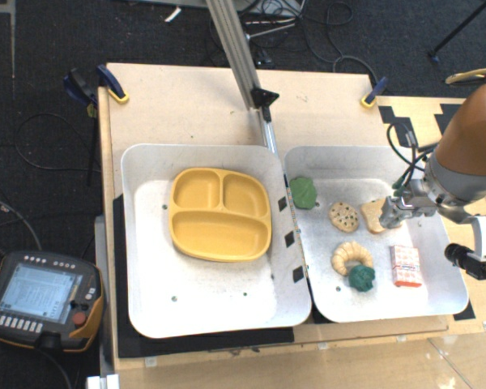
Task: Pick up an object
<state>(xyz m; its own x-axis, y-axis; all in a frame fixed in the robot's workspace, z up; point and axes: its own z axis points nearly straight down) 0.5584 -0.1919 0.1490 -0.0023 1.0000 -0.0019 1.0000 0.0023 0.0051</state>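
Crowding gripper (391,215) beside tan piece (373,215), right bin (437,298).

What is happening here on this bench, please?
A robot arm reaches in from the right over the right bin. Its tool is low beside a pale bread piece, near a cookie. A green item, a croissant, a teal item and a small box lie loose. The left bin holds a yellow tray.

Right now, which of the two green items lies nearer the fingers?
The teal-green one beside the croissant, low in the right bin; the lighter green one sits by the divider.
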